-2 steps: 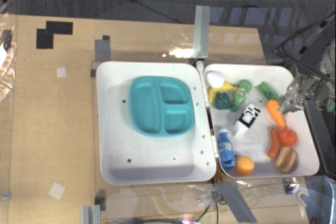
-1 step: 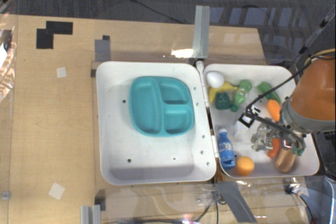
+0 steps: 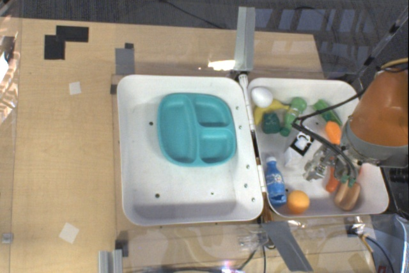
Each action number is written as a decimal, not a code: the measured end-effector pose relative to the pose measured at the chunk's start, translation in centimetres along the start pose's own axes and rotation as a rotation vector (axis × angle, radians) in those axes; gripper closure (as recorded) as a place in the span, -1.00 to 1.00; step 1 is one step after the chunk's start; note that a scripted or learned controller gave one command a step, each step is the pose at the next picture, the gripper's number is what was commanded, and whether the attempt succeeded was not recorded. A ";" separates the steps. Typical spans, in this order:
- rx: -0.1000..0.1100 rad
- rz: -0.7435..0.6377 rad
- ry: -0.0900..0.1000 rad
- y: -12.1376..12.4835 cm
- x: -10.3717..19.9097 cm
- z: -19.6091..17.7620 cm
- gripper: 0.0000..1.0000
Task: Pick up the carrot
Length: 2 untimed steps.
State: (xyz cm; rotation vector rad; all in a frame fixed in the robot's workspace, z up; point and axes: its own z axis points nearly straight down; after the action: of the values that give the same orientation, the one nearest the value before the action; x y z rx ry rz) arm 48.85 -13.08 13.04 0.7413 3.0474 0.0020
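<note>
From above, my end effector [image 3: 321, 166] hangs low in the right bin [image 3: 377, 204], just left of the carrot [image 3: 333, 132] by that bin's right side. Whether it is open or gripping anything, I cannot tell. The left bin [image 3: 137, 201] holds a teal tray [image 3: 195, 129].

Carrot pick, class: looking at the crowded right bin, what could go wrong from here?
1. The carrot lies partly under the arm, close to green items, so the gripper might catch a neighbour instead.
2. The gripper hangs nearer an orange piece and a brown item; either could be taken by mistake.
3. A black cable crosses the bin and might snag.
</note>
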 end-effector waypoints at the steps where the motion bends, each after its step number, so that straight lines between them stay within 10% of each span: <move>1: -0.003 0.034 -0.020 -1.2 -3.7 -21.6 1.00; 2: 0.004 -0.006 0.007 -7.0 -3.4 -9.4 1.00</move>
State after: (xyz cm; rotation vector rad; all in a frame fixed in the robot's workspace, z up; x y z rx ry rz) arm 48.58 -20.80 22.44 0.7338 3.0577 -0.0013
